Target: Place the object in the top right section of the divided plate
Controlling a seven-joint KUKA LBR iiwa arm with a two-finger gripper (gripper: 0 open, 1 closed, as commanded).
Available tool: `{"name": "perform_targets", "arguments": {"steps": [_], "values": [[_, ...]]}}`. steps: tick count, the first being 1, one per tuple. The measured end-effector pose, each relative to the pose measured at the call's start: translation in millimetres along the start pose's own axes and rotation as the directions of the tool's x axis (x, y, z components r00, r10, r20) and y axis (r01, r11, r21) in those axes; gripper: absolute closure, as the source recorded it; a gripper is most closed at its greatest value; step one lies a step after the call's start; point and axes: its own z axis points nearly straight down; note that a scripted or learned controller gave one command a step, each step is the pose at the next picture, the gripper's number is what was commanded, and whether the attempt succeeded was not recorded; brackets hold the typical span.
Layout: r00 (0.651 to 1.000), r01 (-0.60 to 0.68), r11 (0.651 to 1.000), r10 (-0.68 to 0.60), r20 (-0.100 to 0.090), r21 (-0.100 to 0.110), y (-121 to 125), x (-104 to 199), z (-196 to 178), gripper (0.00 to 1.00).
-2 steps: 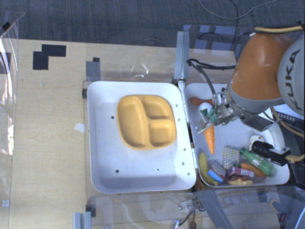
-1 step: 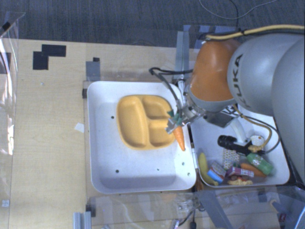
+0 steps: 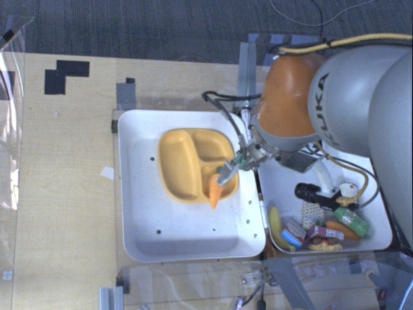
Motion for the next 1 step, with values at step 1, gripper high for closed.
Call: {"name": "perform_targets", "arguments": {"steps": [1], "values": [[0.998, -0.063, 0.998, 0.063, 0.001, -0.002, 122.5, -29.3, 34.9, 0.00]]}}
